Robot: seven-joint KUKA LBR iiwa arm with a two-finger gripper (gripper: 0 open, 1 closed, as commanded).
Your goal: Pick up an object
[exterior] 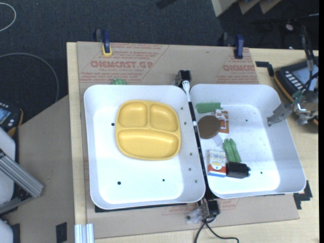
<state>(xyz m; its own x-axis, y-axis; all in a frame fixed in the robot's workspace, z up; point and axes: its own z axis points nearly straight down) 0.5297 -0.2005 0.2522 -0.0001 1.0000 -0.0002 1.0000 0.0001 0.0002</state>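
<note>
A robotics lab — clamped board (167,65), two white bins (101,151), loose cables (30,65).

Two blue clamps (106,39) (239,47) pin the cardboard sheet (152,65) at far edge. Black cable (202,229) at near edge; dark carpet (50,14) beyond bench.

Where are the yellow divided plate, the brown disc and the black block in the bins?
yellow divided plate (148,130): camera view, left bin, on its large lower compartment.
brown disc (207,127): camera view, right bin, on the centre of its top face.
black block (237,169): camera view, right bin, on its top side.
</note>
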